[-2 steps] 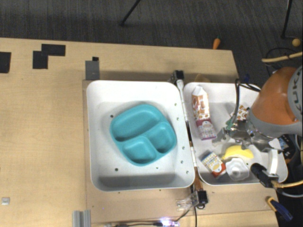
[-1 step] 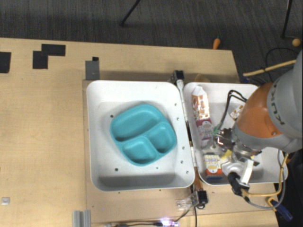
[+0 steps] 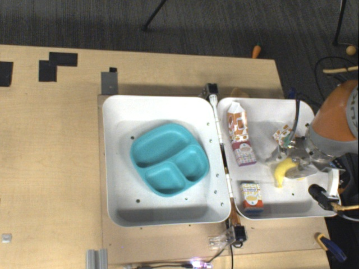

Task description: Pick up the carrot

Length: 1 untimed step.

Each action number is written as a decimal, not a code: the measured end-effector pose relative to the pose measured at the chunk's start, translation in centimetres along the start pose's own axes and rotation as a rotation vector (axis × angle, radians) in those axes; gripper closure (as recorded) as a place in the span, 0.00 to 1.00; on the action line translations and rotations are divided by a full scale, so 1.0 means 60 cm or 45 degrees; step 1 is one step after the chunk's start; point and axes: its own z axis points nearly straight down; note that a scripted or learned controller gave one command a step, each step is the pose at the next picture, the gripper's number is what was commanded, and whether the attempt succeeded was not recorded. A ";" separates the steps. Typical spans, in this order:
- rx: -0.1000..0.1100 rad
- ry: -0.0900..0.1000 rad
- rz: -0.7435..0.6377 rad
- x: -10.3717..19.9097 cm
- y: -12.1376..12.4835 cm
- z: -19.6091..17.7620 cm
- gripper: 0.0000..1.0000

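Note:
My gripper (image 3: pixel 293 157) hangs low over the right part of the right bin (image 3: pixel 263 213), below the orange band of the arm (image 3: pixel 339 114). A yellow banana (image 3: pixel 281 172) lies directly under and in front of it, touching or very close. A small orange and white item (image 3: pixel 282 134) sits just behind the gripper; it is too small to identify.
The right bin also holds an orange and white carton (image 3: pixel 237 122), a purple carton (image 3: pixel 244 153) and a small orange box (image 3: pixel 252 197). A teal divided plate (image 3: pixel 168 158) lies in the left bin (image 3: pixel 120 206). Black cables run by the bin's right edge.

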 end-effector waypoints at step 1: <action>0.002 0.007 0.091 0.152 -0.036 -0.134 0.00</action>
